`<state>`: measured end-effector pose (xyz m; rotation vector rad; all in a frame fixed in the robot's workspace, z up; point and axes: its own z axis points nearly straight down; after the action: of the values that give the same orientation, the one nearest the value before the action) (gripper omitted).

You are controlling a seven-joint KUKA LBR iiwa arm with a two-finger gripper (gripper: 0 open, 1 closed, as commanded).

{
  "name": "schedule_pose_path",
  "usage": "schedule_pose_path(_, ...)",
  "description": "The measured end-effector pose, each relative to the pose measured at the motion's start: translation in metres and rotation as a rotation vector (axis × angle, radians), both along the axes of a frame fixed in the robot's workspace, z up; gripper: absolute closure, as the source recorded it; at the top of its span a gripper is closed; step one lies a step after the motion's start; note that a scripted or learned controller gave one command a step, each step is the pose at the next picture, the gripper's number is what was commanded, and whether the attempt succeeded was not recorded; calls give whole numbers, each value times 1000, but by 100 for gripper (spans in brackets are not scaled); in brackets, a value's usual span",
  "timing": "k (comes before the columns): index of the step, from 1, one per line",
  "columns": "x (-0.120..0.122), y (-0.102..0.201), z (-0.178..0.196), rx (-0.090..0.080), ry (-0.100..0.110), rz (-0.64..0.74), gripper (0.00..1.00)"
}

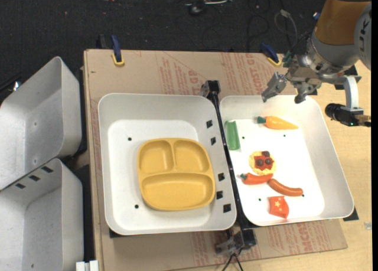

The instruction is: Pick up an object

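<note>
My gripper [287,91] hangs open over the far edge of the right bin [331,146], with nothing between its two fingers. Just below it lies an orange toy carrot [280,123]. Along the bin's left wall lies a green stick [232,134]. Mid-bin sits a small yellow pizza piece [263,161] with dark toppings. A red chili [255,178], a sausage [285,189] and a red strawberry-like piece [279,206] lie nearer the front.
The left bin [118,122] holds a yellow divided plate [175,173]. Black clips run along the seam between the bins. Two white bins [35,146] stand off the bench at the left. Bare cardboard lies behind both bins.
</note>
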<state>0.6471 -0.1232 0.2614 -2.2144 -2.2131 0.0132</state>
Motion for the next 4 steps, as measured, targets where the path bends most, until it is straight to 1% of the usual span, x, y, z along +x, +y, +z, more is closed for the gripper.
schedule_pose_path(1, 2, 0, 8, -2, -14, 2, 0)
schedule_pose_path(2, 3, -10, -43, -2, -10, -1, 0)
schedule_pose_path(4, 3, -14, -170, -1, -9, -1, 0)
